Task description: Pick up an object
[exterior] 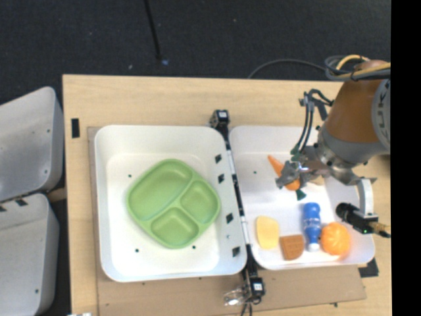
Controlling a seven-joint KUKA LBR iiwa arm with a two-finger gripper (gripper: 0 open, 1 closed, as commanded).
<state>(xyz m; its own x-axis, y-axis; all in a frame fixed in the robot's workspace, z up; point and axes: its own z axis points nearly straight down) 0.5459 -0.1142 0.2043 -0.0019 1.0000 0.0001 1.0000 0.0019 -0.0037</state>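
My gripper point(292, 175) hangs low over the right bin point(256, 143), right on top of an orange carrot point(275, 164) whose tip sticks out to the upper left. Below it stands a blue bottle point(310, 224) with a white cap. An orange fruit point(335, 238) lies to the bottle's right. A pale yellow piece point(267, 232) and a brown block point(291, 247) rest near the bin's front edge. I cannot make out whether the carrot is between the fingers.
The left bin point(112, 255) holds a green divided plate point(172, 203). A ridge with black clips point(230, 189) separates the two bins. The arm's orange band point(352, 114) and cables fill the upper right. A black part point(352, 217) sticks out near the fruit.
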